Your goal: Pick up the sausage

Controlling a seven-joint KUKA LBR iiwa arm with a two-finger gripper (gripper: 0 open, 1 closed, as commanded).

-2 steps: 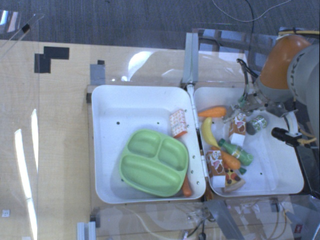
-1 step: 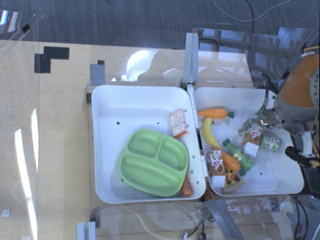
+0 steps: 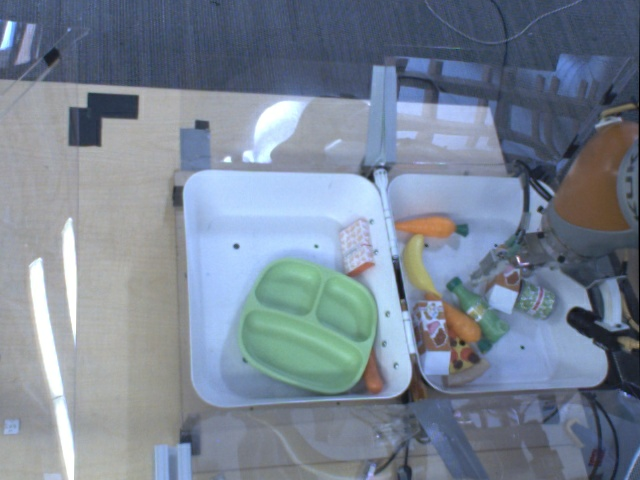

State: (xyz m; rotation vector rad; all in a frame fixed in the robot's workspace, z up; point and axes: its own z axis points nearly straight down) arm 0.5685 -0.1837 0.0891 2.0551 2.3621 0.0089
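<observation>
- Currently the sausage (image 3: pixel 372 373), a short reddish-orange piece, lies in the left bin (image 3: pixel 205 268), near its front right corner.
- It is pressed against the lower right edge of the green divided plate (image 3: pixel 308 326) and sits close to the wall shared with the right bin (image 3: pixel 565 373); part of it is hidden by the plate's rim.
- The plate lies flat and takes up most of the left bin's floor.
- Just beyond the plate, against the same dividing wall, a small patterned snack packet (image 3: pixel 356 246) stands tilted.
- The arm (image 3: pixel 590 183) reaches in over the right bin, well apart from the sausage, with its orange band above the bin's far right side.
- Its jaws are low among the clutter in the right bin, near a small green-labelled can (image 3: pixel 535 301); whether they are parted or clenched cannot be told, and nothing can be seen between them.
- In the right bin, a carrot (image 3: pixel 430 226) lies near the back wall, and a banana (image 3: pixel 418 265) runs along the dividing wall in front of it.
- Nearer the front sit a red-and-white carton (image 3: pixel 430 326), a green bottle (image 3: pixel 478 308) lying on its side, and a toy pizza slice (image 3: pixel 463 358), all crowded together.
- Both bins rest side by side on the pale wooden bench (image 3: pixel 100 268).
</observation>
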